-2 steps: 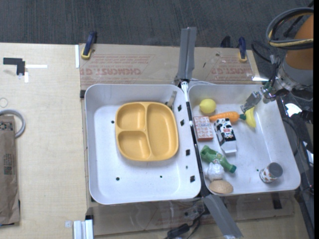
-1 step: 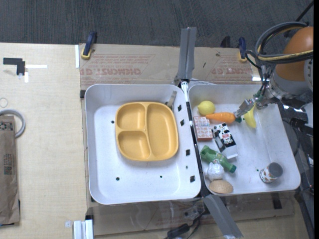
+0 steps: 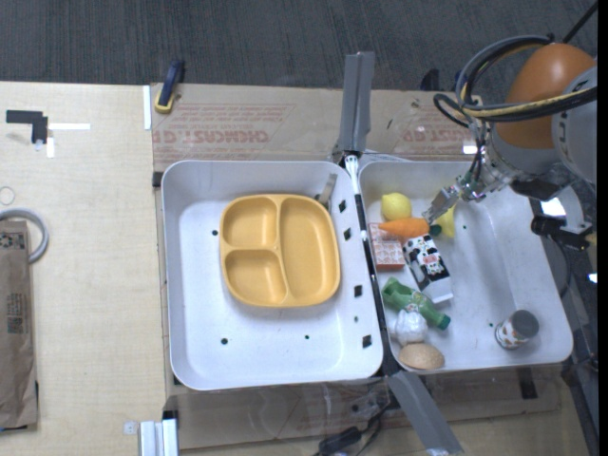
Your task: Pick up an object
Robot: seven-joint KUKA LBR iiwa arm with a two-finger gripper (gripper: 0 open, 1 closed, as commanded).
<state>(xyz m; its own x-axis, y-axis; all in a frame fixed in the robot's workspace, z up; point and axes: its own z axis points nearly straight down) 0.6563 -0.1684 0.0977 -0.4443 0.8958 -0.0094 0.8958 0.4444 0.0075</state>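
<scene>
Left bin (image 3: 190, 283): I see yellow divided plate (image 3: 280, 251). Right bin (image 3: 541, 283): lemon (image 3: 395, 205), carrot (image 3: 404, 227), small can (image 3: 516, 330). Gripper (image 3: 446, 201) hovers beside lemon; grip state I cannot tell.

One fixed camera looks down at a slant from above the tabletop (image 3: 85, 255), taking in both white bins (image 3: 190, 350) side by side.

2 white bins are sitting side by side: the left bin (image 3: 185, 283) and the right bin (image 3: 532, 283). The left one is carrying 1 yellow divided plate (image 3: 280, 250) with 3 compartments. The right one is holding 1 lemon (image 3: 395, 205), 1 carrot (image 3: 405, 226), 1 black-and-white carton (image 3: 426, 258), 1 green bottle (image 3: 418, 302), 1 garlic bulb (image 3: 410, 326), 1 bread roll (image 3: 422, 355) and 1 small can (image 3: 517, 330).
</scene>
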